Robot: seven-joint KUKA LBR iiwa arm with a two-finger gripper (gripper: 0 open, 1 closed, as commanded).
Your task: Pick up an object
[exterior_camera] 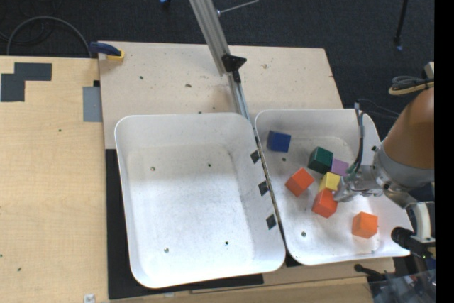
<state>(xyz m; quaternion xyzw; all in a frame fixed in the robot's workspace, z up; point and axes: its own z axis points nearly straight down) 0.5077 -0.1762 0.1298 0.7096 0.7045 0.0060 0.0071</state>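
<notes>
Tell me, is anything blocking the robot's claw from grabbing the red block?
Nothing visible does. The gripper sits right beside the red block in the right bin. A yellow block crowds close beside them.

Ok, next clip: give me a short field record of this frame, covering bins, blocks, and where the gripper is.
left bin: shallow white bin
right bin: shallow white bin holding the blocks
blocks: blue cube, dark green cube, purple cube, yellow cube, orange cube, red-orange cube, orange cube near the front
gripper: two-finger gripper low in the right bin, beside the yellow and red-orange cubes
grasp: unclear
</notes>
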